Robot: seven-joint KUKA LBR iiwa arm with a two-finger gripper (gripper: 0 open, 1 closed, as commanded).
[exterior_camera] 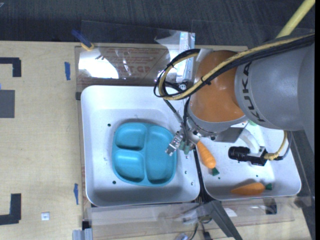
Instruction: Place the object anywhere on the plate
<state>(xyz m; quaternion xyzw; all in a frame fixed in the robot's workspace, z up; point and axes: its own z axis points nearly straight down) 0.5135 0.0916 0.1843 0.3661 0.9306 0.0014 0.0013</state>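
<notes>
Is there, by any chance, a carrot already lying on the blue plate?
No, the blue plate carries nothing, while both carrots, one near the divider and one farther right, lie in the right bin.

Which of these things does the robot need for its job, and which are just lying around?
For the job: the blue plate in the left bin, the carrot beside the hand, the hand itself.

Lying about: the other carrot in the right bin, the blue tape on the bench.

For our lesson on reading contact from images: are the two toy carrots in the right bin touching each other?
Apart. The camera view shows one carrot lying near the bin's left side and the other carrot lower right near the front wall, with bare white floor of the right bin between them.
</notes>
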